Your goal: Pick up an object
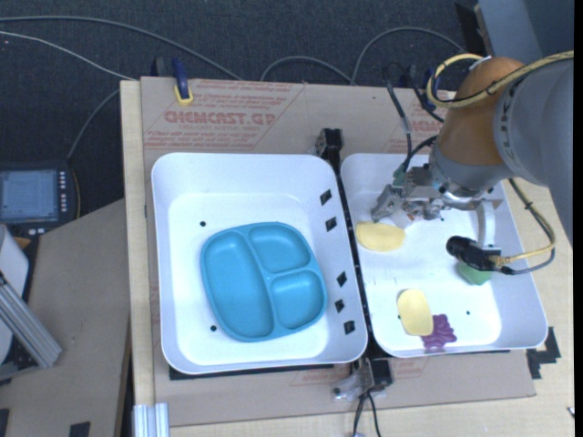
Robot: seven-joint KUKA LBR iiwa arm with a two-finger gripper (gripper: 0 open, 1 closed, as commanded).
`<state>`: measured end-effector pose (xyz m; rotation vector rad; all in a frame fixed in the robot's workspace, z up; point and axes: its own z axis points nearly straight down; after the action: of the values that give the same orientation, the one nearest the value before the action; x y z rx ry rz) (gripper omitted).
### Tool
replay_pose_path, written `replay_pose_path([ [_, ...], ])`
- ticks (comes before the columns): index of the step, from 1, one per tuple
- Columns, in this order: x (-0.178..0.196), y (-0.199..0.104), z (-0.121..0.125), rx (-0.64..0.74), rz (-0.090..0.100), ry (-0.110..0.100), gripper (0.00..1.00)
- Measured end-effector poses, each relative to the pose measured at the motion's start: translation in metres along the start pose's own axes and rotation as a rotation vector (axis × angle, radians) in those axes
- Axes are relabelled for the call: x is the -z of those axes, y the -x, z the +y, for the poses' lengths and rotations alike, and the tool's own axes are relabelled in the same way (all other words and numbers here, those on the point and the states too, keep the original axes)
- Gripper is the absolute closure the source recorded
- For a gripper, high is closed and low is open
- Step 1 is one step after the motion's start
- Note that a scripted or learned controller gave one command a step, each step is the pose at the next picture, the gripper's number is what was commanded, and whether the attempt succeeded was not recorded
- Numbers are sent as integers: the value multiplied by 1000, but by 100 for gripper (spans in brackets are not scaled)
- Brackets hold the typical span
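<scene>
yellow target: a pale yellow, flattish, soft-looking oval piece (pixel 380 237) lies on the floor of the right-hand shallow white plastic bin (pixel 517 321), near its left wall and just below the gripper (pixel 407 204).
gripper: hangs low over the right bin's upper left; the jaws look spread, nothing between them.
handling guess: the oval seems light and thin, likely smooth and a bit slippery; taking it across the narrow width, fingers pressed to the floor, looks best.
other yellow piece: a second pale yellow rounded slab (pixel 414 311) sits lower in the same bin, touching a small purple knobbly toy (pixel 441 331).
green item: a small green rounded object (pixel 475 272) lies to the right, by a black cable fitting.
left bin: the left-hand white bin (pixel 173 208) holds a glossy sky-blue three-compartment plastic plate (pixel 262 280), rigid and wide, a poor fit for two fingers.
bench: brown cardboard sheet (pixel 228 107) with printed red lettering under both bins.
</scene>
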<state>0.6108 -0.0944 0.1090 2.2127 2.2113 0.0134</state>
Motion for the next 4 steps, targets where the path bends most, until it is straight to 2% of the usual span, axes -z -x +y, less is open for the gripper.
replay_pose_path([
  [1,10,2,1,-1,-5,5,100],
  [2,54,5,6,2,3,-10,100],
  [3,117,-3,11,3,3,-7,100],
  [4,163,-3,13,2,3,-8,100],
])
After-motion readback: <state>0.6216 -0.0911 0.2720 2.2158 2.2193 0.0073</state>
